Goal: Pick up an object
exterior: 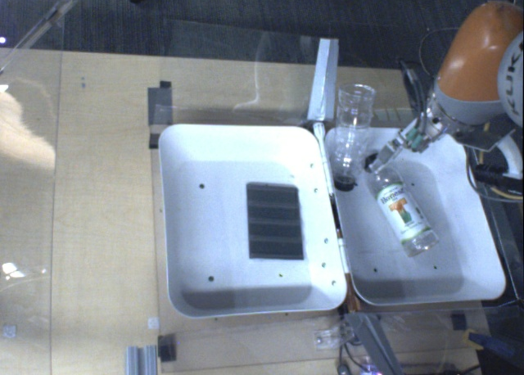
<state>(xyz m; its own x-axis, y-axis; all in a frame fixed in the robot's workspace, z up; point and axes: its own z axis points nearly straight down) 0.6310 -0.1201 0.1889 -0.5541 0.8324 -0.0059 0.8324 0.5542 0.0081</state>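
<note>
camera view: clear labelled bottle (403, 213) lying flat.

The grey robot arm (479, 103) wears a rounded, glossy orange band (479, 46) above its wrist. Thin dark cables (417, 79) trail beside it. Its slim claw (385, 156) is pale metal with greenish parts.

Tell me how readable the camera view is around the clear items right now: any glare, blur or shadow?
Camera view: the clear cup is see-through and faint against the bench; the bottle reads sharp, label visible; the claw is small and slightly soft; soft shadows line the left bin rim; glare streaks cross the bench's left side.
</note>
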